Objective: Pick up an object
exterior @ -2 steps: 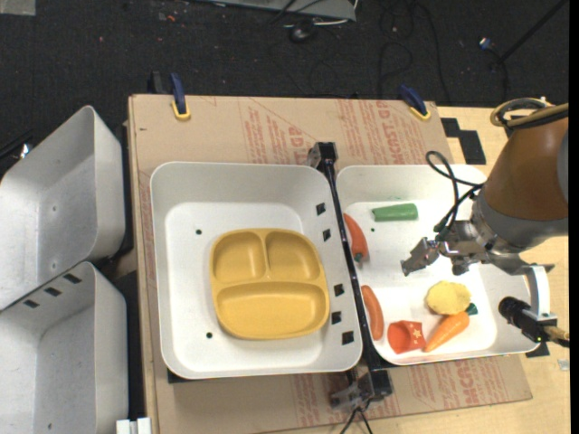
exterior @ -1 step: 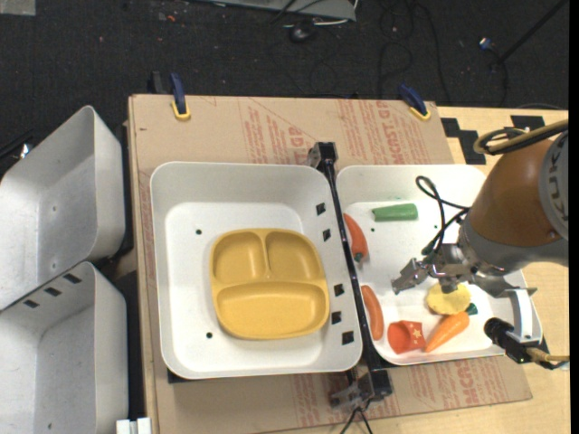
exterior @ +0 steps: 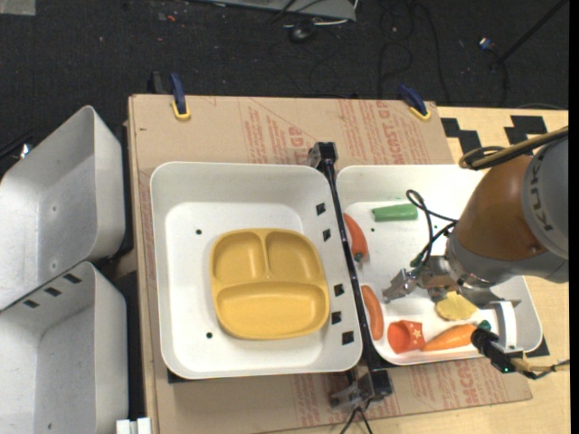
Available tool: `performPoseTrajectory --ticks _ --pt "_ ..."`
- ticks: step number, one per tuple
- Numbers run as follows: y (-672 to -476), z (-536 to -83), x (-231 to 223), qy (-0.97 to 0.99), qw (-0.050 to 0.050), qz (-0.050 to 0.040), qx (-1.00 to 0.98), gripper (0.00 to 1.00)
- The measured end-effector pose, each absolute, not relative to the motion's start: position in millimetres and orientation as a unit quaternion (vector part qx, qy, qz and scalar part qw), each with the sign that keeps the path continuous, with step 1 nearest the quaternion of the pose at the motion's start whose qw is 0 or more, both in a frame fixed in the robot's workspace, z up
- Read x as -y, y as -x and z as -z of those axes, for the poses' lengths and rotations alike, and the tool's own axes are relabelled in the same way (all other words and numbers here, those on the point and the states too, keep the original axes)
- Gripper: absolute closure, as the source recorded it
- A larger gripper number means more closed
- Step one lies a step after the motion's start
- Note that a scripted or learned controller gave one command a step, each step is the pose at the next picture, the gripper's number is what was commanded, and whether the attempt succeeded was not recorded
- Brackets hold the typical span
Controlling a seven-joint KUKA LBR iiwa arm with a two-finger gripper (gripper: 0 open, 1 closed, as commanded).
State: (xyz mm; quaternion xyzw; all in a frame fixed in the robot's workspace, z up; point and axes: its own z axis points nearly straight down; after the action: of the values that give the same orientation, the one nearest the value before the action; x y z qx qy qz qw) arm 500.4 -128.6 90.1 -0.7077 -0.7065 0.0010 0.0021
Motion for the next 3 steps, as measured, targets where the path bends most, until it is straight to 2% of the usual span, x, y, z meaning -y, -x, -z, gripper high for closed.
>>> performPoseTrajectory --ticks 1,3 --pt "-501.0 -102 129 0.708 0.001 -0.0001 0.706 1.00" --pt "-509.0 -188 131 0.706 -0.002 0.0012 0.708 1.00"
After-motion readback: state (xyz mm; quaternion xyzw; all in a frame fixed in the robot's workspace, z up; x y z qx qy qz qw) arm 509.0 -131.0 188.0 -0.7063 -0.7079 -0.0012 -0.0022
